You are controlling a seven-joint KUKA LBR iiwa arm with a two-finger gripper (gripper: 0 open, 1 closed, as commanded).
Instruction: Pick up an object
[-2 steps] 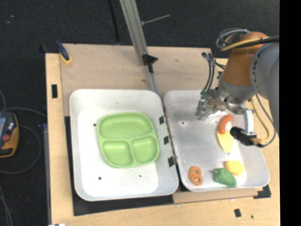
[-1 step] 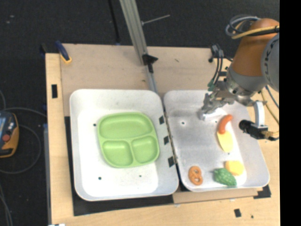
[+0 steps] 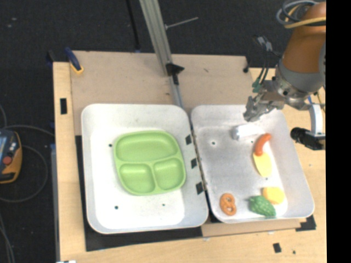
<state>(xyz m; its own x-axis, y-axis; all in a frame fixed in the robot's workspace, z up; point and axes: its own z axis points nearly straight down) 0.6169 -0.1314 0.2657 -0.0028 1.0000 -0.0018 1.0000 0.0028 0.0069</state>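
Observation:
My gripper (image 3: 252,113) hangs over the far part of the right bin (image 3: 219,163), just inside its back rim. Just below it a small pale grey piece (image 3: 241,131) lies on the bin floor. To its right lies an orange-red sausage-shaped thing (image 3: 262,142), touching the top of a yellow banana-like piece (image 3: 264,164). Nearer the front are a small yellow block (image 3: 273,194), a green broccoli (image 3: 262,206) and a brown pretzel (image 3: 228,203). Nothing is seen held in the gripper.
The left bin (image 3: 98,201) holds a green divided plate (image 3: 148,162). A slanted aluminium bar (image 3: 159,37) rises behind the bins. Black clips (image 3: 193,163) sit along the seam between the bins.

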